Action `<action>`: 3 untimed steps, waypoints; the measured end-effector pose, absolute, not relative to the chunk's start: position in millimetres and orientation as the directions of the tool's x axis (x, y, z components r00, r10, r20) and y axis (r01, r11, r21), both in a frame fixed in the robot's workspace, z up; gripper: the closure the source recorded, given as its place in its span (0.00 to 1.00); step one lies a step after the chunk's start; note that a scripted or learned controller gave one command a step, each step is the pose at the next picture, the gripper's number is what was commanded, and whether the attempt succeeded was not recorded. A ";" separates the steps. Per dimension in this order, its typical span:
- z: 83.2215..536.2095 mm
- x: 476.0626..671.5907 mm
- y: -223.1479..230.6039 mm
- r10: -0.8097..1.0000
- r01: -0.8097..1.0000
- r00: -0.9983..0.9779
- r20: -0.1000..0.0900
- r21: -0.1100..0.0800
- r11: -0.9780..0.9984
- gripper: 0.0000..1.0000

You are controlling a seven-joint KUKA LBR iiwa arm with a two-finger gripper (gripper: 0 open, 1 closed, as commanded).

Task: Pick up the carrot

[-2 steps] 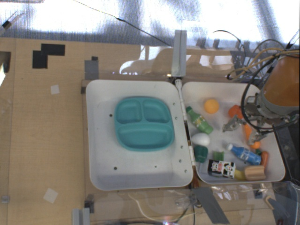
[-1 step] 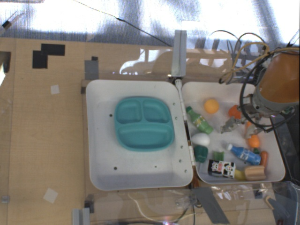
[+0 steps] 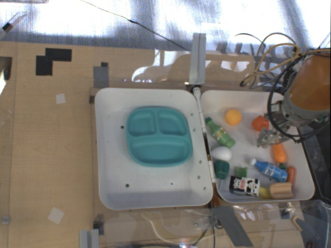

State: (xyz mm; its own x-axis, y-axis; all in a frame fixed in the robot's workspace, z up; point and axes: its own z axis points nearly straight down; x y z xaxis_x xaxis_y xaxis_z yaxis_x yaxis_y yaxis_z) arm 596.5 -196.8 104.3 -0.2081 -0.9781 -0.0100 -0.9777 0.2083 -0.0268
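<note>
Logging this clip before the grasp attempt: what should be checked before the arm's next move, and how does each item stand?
1. Carrot in view in the right bin: ok.
2. Gripper close to the carrot: ok, just to its left.
3. Carrot held: not ok.
4. Room around the carrot: not ok, blue bottle lies close below.
5. Gripper opening: cannot tell.
6. Teal tray out of the way in the left bin: ok.

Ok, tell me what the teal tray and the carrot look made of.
Teal tray: most likely moulded plastic, matte; one even colour, with rounded compartments pressed into it. Carrot: apparently a plastic toy, smooth and slightly glossy; flat orange with no natural texture, though it is too small to be sure.
</note>
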 end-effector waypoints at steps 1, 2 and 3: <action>103.6 596.1 -196.5 -0.978 -0.978 -0.208 -0.011 -0.025 0.209 0.00; 94.1 601.5 -193.7 -0.999 -0.999 -0.038 -0.011 -0.022 0.038 0.00; 92.2 593.7 -189.4 -0.965 -0.965 0.261 -0.012 -0.019 -0.261 0.00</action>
State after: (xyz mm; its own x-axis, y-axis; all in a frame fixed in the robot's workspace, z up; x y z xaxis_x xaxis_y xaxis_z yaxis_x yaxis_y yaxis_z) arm 593.7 -189.4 92.2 0.2615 -0.9651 -0.0124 -0.9651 -0.2612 -0.0189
